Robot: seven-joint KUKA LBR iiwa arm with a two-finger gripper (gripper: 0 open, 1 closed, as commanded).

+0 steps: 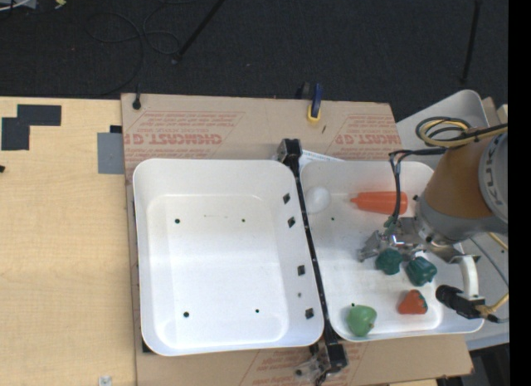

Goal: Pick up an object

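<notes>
**Arm down in the right bin**

In the right bin (pixel 332 293), the gripper (pixel 383 245) sits low near the middle, touching a dark teal piece (pixel 387 261); can't tell if the jaws are open or closed. A second teal piece (pixel 421 271) lies just beside it. An orange carrot (pixel 377 202) rests toward the far edge, a red piece (pixel 411 302) and green piece (pixel 361 319) by the near edge. The left bin (pixel 149 210) sits alongside.

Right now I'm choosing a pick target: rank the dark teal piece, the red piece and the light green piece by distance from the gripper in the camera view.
1. Dark teal piece, right beside the gripper.
2. Red piece, toward the right bin's near edge.
3. Light green piece, near-left corner.
</notes>
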